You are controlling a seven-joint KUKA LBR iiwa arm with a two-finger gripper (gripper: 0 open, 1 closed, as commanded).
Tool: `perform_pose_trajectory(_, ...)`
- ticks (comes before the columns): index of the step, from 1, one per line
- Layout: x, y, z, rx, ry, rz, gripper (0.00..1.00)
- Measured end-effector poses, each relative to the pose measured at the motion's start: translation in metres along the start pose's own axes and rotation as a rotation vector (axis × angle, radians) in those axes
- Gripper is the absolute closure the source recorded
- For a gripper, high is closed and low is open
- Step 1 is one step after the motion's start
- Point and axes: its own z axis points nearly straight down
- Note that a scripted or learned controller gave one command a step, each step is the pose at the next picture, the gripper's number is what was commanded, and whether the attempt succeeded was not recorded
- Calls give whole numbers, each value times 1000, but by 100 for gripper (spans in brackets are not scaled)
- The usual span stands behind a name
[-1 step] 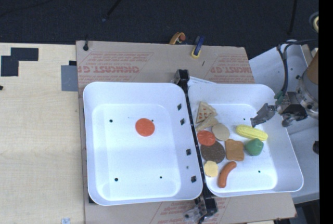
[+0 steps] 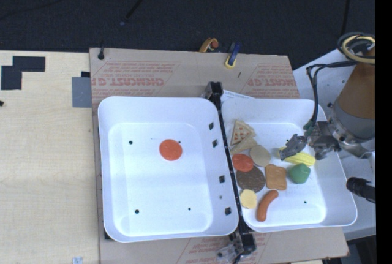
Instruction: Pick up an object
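The sausage [image 2: 267,204] lies nearest the camera, at the front of the right bin [image 2: 334,217], slanting up toward a small orange-brown slab [image 2: 276,177]. Just left of the sausage sits a pale yellow round piece [image 2: 248,198], and behind that a dark brown disc [image 2: 251,179], a red-orange piece [image 2: 242,162] and a tan oval [image 2: 260,154]. A triangular sandwich-like wedge [image 2: 242,132] lies at the back of this cluster. My claw [image 2: 293,147] hangs low over the right bin, just above a yellow piece [image 2: 300,158] with a green ball [image 2: 299,174] beside it. I cannot tell whether my fingers are apart or together, and I see nothing between them. In the left bin [image 2: 113,134] 1 orange disc [image 2: 171,150] lies alone, well apart from me.
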Motion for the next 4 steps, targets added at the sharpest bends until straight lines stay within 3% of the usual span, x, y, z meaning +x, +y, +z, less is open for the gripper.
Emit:
perform_pose_trajectory(1,11,48,132,-8,1,-1,0)
perform_pose_trajectory(2,15,92,126,-9,-3,-1,0)
perform_pose_trajectory(3,-19,18,127,0,-2,5,0)
perform_pose_trajectory(4,-19,21,117,-4,0,8,100)
